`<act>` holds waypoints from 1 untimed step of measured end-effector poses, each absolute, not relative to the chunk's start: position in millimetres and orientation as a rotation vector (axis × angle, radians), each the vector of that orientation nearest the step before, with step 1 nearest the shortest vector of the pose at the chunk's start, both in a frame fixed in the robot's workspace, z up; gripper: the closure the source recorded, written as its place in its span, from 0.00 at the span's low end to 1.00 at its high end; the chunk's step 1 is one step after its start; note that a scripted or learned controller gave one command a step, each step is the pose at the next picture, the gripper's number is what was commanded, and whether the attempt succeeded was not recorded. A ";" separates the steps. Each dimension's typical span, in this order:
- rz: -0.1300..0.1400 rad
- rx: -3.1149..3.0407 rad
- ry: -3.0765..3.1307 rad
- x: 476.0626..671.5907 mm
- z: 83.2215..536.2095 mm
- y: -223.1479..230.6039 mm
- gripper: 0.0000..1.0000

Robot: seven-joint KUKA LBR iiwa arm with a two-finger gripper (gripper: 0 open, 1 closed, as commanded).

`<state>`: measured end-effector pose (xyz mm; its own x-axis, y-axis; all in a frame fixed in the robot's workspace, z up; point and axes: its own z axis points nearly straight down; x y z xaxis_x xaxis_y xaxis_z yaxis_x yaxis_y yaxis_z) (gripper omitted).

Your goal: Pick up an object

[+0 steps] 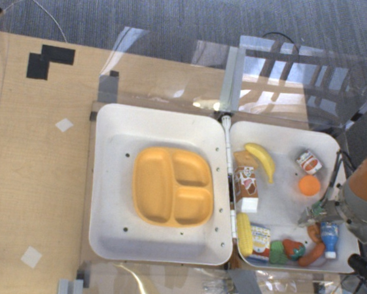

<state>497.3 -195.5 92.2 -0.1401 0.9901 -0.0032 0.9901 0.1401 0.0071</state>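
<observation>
1. I reach in from the right, my grey arm with its orange band hanging over the right-hand shallow white bin (283,136). My hand (315,213) sits low near that bin's right wall; its tips are too small and dark for me to tell how far apart they stand, and I see nothing caught in them.

2. Just beneath and beside my hand lie a small white bottle with a blue cap (329,238) and a reddish sausage-shaped toy (313,254). An orange ball (309,185) sits just above my hand, with a red-and-white can (309,162) further back.

3. Further left in the same bin: a yellow plastic banana (262,160), a brown-and-white sauce bottle (247,186), a yellow corn cob (244,233) and a green toy vegetable (278,251).

4. The left-hand white bin (112,168) holds a yellow divided plastic tray (172,186), well apart from me.

5. I judge this the approach step: nothing is lifted yet. Next I need to settle on one object, likely the bottle or ball, centre over it, descend and close firmly.
</observation>
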 end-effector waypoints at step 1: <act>0.019 2.051 2.391 498.6 91.6 -185.0 0.00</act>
<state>498.6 -185.0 91.6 -0.1521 0.9883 0.0145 0.9884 0.1520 0.0034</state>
